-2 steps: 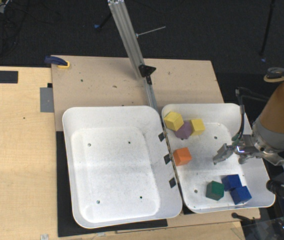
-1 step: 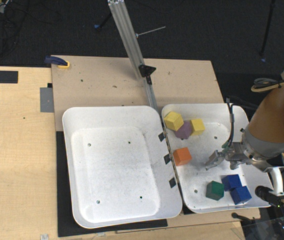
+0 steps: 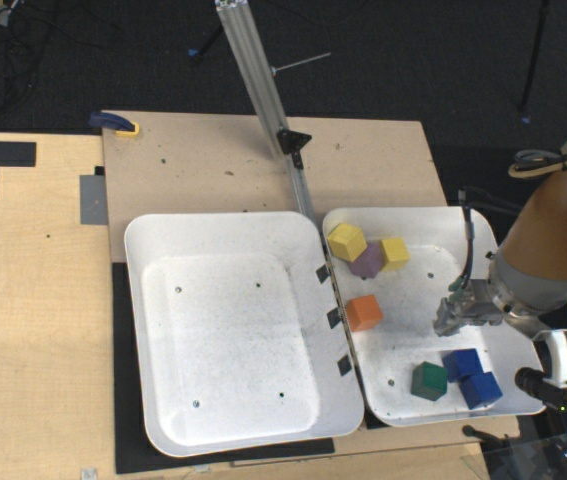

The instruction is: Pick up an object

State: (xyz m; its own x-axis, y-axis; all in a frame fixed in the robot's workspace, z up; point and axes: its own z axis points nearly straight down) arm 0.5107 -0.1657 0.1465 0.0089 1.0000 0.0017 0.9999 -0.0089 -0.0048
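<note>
At right of frame, in the right bin | tool low above blue blocks | grip state cannot tell | nothing lifted; pick pending

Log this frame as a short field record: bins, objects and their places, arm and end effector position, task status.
bins: left bin, right bin
right bin, far left corner: large yellow block, purple block, small yellow block, clustered together
right bin, left side: orange block
right bin, near side: green block, two blue blocks
arm: enters from right, over right bin
end effector: above bare bin floor, right of orange block
task status: no block seen held
</note>
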